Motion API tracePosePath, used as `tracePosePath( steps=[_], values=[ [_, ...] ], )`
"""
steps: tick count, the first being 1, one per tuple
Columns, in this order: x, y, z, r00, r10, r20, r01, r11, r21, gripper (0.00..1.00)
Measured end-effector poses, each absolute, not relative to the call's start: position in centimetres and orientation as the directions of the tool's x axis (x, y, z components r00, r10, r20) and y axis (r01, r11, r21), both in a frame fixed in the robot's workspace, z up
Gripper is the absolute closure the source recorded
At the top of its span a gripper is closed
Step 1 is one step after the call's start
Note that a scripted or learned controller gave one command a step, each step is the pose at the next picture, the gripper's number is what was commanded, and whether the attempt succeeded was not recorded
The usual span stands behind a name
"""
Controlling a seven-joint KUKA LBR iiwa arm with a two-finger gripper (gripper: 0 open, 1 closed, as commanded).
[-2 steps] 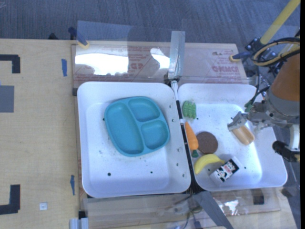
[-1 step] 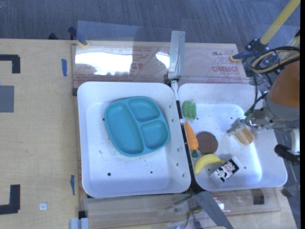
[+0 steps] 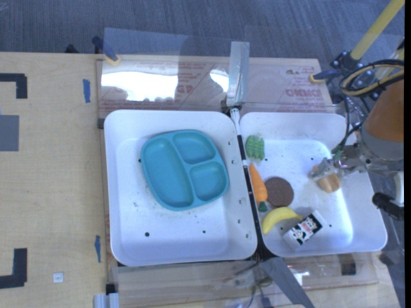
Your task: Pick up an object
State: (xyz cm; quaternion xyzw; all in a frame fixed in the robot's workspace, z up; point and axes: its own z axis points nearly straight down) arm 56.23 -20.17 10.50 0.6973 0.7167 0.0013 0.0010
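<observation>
- My tool (image 3: 323, 170) sits low in the right bin (image 3: 359, 233), at its right side, directly above a small tan object (image 3: 329, 183).
- I cannot tell how my tool is set, nor whether it has hold of anything; the tan object looks to rest on the bin floor.
- I judge this the reach-and-grasp step.
- Next I need to close squarely on the tan object, then lift straight up, clear of the brown disc (image 3: 279, 190) and banana (image 3: 278, 218) nearby.
</observation>
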Motion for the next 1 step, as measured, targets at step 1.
tracePosePath(
  steps=[1],
  values=[
    [58.14, -12.0, 19.34, 0.041, 0.999, 0.002, 0.999, -0.041, 0.01, 1.0]
  ],
)
